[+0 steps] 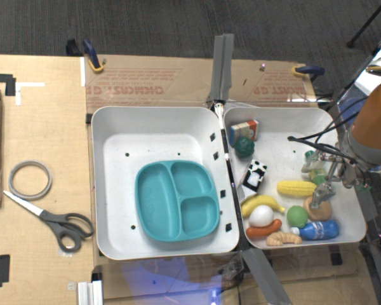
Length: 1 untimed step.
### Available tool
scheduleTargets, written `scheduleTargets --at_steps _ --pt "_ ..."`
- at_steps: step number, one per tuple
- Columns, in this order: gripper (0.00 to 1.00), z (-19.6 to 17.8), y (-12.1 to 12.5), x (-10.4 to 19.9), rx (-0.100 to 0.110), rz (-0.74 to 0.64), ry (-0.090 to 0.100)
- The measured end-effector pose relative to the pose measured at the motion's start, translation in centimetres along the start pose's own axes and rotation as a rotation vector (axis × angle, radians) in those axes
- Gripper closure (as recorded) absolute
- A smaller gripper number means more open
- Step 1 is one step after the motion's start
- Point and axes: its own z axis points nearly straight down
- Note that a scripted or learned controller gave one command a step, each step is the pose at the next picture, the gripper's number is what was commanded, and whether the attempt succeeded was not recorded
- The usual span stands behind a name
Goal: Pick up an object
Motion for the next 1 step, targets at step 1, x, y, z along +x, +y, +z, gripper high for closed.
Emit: scheduleTargets --at_steps 1 --pt "1.00 -1.06 0.09 -0.19 0.002 -0.003 -0.005"
